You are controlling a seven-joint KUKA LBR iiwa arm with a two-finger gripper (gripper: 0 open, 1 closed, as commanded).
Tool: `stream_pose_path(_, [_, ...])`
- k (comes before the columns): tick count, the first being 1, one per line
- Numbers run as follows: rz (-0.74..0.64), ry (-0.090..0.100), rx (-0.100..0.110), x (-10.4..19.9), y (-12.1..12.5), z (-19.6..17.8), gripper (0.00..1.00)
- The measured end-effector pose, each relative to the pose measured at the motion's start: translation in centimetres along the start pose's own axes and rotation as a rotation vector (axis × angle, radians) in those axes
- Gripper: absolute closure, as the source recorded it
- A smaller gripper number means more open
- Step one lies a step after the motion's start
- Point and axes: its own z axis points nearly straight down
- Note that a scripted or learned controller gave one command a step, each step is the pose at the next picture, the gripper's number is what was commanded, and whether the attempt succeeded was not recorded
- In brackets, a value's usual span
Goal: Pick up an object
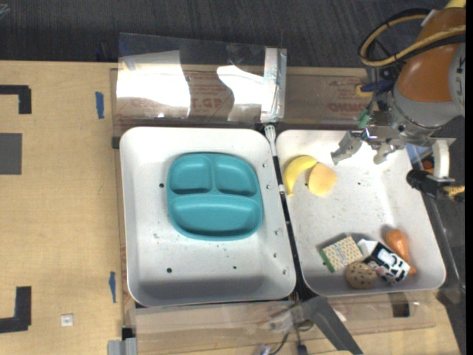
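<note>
My gripper (366, 149) hangs over the far part of the right bin (414, 220), with its two fingers (345, 150) spread apart and pointing down toward the bin floor; nothing sits between them. The fingertips are apart from every object in the bin. Above the gripper, my wrist carries the orange band (436, 72), and yellow and black cables (392, 32) loop over it at the view's upper right. Nearest to the gripper, just to the view's left and slightly nearer the camera, lie two yellow pieces: a lemon-yellow rounded object (297, 171) against the bin's left wall, and a paler yellow-orange rounded object (322, 180) touching it on its right side. These two are near the fingers but not in contact with them. Well apart from the gripper, in the near part of the same bin, a cluster of objects lies together: a small patterned square packet (341, 254), a brown speckled round object (361, 274) just beside it, a black-and-white object (389, 264) touching that one, and an orange carrot-shaped object (399, 240) at the cluster's right. The left bin (140, 220) stands side by side with the right bin, their walls touching, and holds a teal divided plate (215, 195) with three compartments, lying flat near its centre. Behind both bins, a sheet of clear plastic (199, 83) lies across the cardboard backing (325, 95).
</note>
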Motion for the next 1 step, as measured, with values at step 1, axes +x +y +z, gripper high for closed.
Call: stream_pose_path(1, [-0.062, -0.002, -0.009, 2.06, -0.24, 11.17, 0.0])
